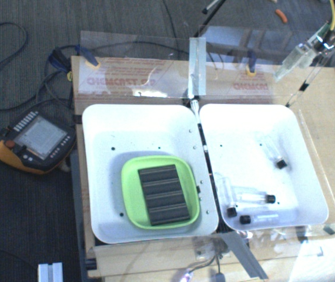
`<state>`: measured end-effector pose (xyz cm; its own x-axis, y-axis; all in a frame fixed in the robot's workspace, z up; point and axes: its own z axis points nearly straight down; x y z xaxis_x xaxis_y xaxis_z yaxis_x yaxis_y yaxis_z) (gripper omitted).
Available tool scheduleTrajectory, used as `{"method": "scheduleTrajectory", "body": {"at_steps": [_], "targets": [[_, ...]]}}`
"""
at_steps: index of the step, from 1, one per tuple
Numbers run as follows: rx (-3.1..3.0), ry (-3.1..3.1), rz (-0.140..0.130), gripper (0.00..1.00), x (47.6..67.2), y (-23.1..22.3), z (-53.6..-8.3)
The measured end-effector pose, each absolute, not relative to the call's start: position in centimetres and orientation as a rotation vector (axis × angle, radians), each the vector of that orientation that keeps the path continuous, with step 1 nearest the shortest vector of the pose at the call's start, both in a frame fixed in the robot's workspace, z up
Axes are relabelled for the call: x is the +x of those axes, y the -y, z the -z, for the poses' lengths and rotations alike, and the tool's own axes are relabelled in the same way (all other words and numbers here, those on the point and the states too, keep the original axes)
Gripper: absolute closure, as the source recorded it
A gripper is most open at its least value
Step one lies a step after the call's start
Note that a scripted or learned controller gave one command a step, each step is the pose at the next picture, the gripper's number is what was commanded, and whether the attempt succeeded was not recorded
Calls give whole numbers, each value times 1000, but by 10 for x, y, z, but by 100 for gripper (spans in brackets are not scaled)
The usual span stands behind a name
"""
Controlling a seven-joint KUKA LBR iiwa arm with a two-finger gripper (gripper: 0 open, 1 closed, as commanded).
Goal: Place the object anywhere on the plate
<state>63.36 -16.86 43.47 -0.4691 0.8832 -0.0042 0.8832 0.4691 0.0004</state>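
The left shallow white plastic bin (97, 157) holds a square lime-green plate (131, 184) in its lower half, and a dark grey ribbed rectangular block (164, 194) already lies flat on that plate, roughly centred and turned slightly off the plate's edges. The right shallow white plastic bin (308, 175) holds several clear plastic tubes with black caps: one (272, 155) near its middle, and three more (253, 198) gathered close together toward its lower left corner. At the upper right of the frame a translucent gripper (308, 51) hangs beyond the bins over the bench, and whether its jaws are open or closed cannot be told.
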Motion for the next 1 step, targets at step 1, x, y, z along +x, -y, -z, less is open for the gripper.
{"method": "scheduleTrajectory", "body": {"at_steps": [1], "targets": [[1161, -2914, 3, 0, 669, 174, -435]]}}
